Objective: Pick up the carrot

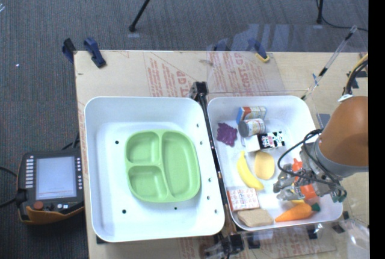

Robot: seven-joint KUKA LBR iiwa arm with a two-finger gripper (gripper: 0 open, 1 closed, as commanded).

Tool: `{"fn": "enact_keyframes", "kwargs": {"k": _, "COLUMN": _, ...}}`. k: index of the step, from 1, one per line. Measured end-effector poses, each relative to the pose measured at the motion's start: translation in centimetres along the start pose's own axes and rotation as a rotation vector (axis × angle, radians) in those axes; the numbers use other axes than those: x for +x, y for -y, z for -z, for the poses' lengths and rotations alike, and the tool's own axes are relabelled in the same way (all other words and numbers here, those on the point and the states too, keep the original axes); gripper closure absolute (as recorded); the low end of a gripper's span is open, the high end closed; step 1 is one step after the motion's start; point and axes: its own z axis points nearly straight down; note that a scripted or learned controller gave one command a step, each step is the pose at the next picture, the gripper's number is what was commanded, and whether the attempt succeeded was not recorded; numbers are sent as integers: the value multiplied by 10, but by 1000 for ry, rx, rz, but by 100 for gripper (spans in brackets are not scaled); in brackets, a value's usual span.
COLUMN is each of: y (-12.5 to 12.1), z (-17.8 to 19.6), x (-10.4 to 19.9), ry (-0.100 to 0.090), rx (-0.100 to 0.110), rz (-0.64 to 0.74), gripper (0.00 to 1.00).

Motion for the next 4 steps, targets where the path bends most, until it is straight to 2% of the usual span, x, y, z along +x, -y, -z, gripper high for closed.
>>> {"fn": "enact_keyframes", "kwargs": {"k": 1, "y": -1, "z": 0, "x": 0, "ry": -1, "rx": 0, "rz": 1, "gripper": 0}}
{"fn": "enact_keyframes", "kwargs": {"k": 2, "y": -3, "z": 9, "x": -2, "ry": 2, "rx": -1, "rz": 8, "gripper": 100}}
{"fn": "enact_keyframes", "kwargs": {"k": 3, "y": 22, "z": -5, "x": -14, "ry": -16, "rx": -5, "rz": 210, "gripper": 100}}
{"fn": "enact_keyframes", "kwargs": {"k": 4, "y": 22, "z": -5, "x": -15, "ry": -15, "rx": -5, "rz": 211, "gripper": 0}}
